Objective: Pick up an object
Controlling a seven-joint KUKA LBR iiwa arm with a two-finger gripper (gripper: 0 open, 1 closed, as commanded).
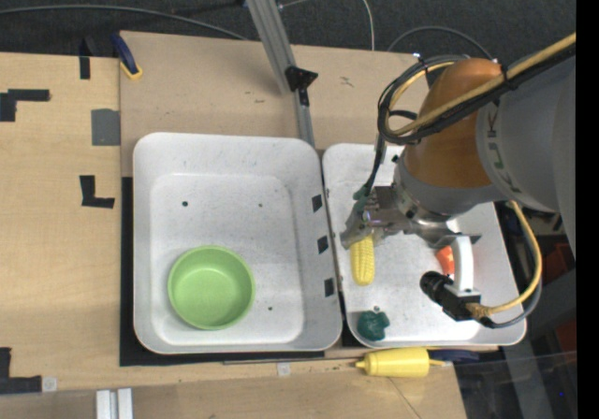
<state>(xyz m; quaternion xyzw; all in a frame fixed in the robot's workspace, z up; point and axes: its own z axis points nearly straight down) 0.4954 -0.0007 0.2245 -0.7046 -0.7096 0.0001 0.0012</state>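
Gripper [363, 225] low in right bin [412, 314], at the corn cob.

Camera view: toy corn cob [362, 261] lies just below the gripper, its upper end at the tips; jaw spread cannot be judged. Green bowl [211, 287] sits well left of the cob, in left bin [225, 151].

The grey arm [524, 137] comes in from the right of the camera view, its orange band [454, 122] bulging just above the wrist and black cables looping around that band. The wrist points down and toward the left, ending in the gripper [360, 230], which sits low at the left end of the arm. The gripper's metal body is visible, but the state of its tips cannot be told.
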